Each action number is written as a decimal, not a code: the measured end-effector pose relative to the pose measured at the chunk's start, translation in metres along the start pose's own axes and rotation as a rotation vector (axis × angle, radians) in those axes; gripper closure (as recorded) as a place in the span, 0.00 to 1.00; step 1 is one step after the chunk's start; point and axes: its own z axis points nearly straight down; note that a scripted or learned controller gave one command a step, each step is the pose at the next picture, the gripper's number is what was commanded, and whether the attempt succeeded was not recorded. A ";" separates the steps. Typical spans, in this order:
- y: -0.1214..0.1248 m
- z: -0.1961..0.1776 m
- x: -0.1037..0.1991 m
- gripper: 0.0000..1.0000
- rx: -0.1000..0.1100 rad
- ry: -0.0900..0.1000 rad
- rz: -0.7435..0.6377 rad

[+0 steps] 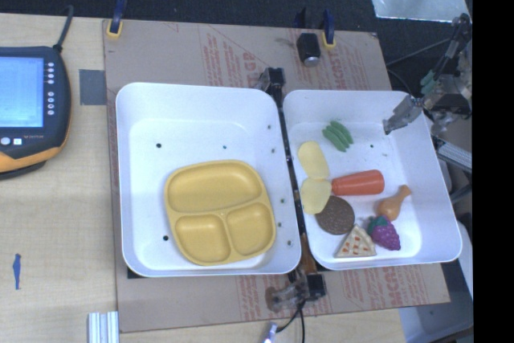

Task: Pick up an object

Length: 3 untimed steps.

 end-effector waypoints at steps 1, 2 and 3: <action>0.025 0.143 -0.049 0.00 0.003 0.000 0.000; -0.066 0.191 0.005 0.00 0.002 0.001 0.000; -0.065 0.181 0.004 1.00 0.002 0.000 -0.004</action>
